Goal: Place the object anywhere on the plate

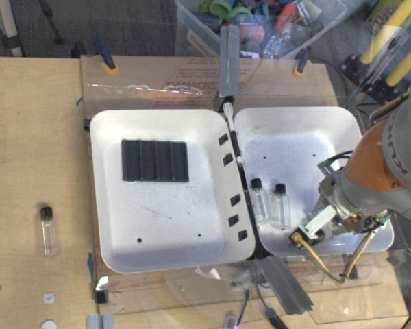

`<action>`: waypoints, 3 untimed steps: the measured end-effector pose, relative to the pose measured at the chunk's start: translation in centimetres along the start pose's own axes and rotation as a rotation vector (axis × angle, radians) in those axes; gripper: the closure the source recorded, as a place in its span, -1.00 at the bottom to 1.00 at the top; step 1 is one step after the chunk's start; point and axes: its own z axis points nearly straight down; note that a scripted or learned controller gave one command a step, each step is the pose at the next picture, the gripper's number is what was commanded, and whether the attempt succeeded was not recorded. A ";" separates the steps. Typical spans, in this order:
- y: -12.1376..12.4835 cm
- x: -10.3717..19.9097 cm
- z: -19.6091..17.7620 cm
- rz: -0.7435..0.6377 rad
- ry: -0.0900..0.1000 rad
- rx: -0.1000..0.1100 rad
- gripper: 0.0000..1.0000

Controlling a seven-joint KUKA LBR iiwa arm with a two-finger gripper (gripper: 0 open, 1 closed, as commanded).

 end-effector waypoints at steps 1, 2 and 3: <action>0.7 -1.6 -10.0 -0.386 -0.014 0.011 1.00; -0.4 0.0 -18.7 -0.055 -0.016 0.009 1.00; -5.5 1.6 -19.9 -0.115 -0.018 0.012 1.00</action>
